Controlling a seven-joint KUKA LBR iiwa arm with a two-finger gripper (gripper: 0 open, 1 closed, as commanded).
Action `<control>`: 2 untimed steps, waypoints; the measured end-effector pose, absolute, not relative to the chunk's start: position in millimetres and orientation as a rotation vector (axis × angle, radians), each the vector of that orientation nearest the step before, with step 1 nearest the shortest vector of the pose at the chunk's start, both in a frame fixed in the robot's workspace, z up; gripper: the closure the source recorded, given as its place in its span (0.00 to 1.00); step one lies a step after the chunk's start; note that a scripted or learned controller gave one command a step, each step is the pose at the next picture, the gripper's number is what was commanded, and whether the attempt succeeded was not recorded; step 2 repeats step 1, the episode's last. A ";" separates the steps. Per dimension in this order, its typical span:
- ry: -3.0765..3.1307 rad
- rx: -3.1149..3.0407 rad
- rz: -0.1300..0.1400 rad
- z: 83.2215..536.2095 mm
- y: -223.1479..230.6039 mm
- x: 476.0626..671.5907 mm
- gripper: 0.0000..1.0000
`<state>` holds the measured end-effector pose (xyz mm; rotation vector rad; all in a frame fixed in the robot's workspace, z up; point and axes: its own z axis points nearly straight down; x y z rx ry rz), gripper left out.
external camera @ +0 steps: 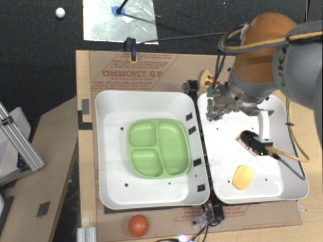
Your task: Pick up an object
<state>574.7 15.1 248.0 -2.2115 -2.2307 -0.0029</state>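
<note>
— Cardboard-topped desk (151, 67). Where's the end effector (218, 108)?
— Over the right bin (290, 175); whether it's spread or closed, I cannot tell. The left bin (108, 135) beside it holds a green plate (159, 147). The yellow object (243, 177) lies camera-side of it, well apart.

Two shallow white bins, left bin (112, 188) and right bin (288, 178), stand side by side, rims touching, on a brown sheet (166, 64) printed in red with "CHEMCAST GP". Black tabs (192, 130) sit along the left bin's right rim. A blue clamp (130, 45) grips the sheet's far edge. Beyond it, a crinkled foil sheet (101, 21) lies on the dark ground, with a white ball (60, 12) to its left. An orange-red ball (138, 225) rests just in front of the left bin. A slanting aluminium profile (20, 140) lies at far left.
</note>
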 end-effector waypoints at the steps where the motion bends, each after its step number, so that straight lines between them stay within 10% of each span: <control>1: -2.233 -2.210 -0.005 253.1 67.2 581.2 1.00; 2: -2.233 -2.210 -0.005 253.1 67.2 581.2 1.00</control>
